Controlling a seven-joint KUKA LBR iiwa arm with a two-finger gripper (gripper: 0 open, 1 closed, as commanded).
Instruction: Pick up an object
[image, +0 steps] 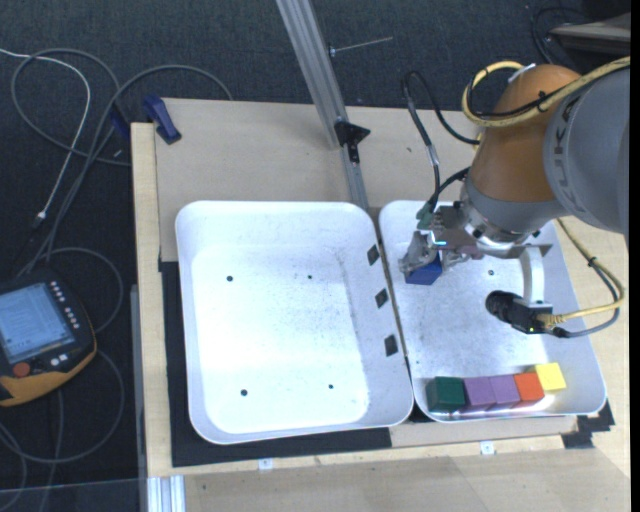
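Gripper (424, 258) over the right bin (580, 330), fingers closed on a blue block (426, 271). 4 blocks (497, 388) line the bin's near wall.

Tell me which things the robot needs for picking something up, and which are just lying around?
For the job:
gripper
blue block
green block
purple block
orange block
yellow block
right bin

Just lying about:
left bin
handheld controller
blue clamp
cables
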